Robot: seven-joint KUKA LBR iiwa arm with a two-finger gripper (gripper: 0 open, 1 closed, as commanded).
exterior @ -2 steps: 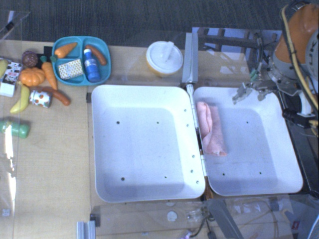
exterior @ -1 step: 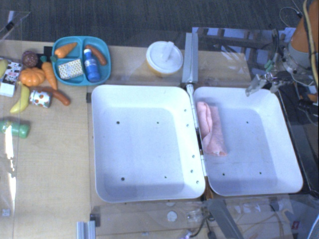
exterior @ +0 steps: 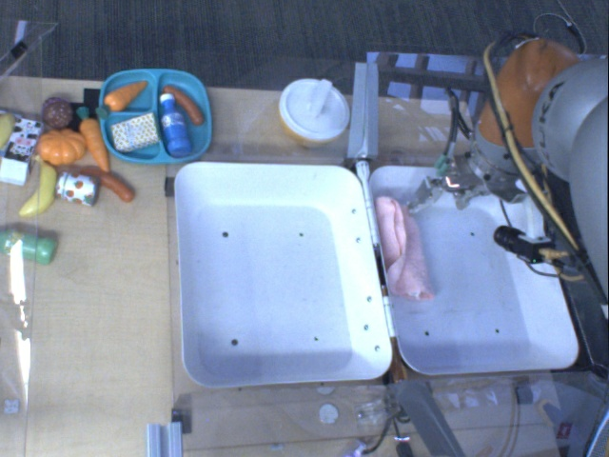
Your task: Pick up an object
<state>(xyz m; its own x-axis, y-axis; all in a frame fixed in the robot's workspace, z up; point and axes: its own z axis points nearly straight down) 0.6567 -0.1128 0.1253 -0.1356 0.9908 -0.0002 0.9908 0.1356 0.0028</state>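
On the bench sit two white bins: the left bin (exterior: 276,274) bare, the right bin (exterior: 495,341) holding the one thing worth picking, a pink cloth (exterior: 402,248) lying lengthwise along its left wall, close against the divider between the bins. The arm (exterior: 561,112) reaches in from the right, its bulk over the bin's far right corner. The gripper (exterior: 447,187) hovers near the far rim, just beyond and to the right of the cloth's upper end; nothing sits between its fingers, though whether they are spread or closed I cannot tell (the wrist clutter blurs them).

By my reading this is the approach step: no grasp made yet. The next move calls for a shift left and toward the near side, then a descent onto the cloth.

The wall beside the cloth leaves little room for a finger on that side; the bin floor to its right lies open, so approaching from there looks safer.
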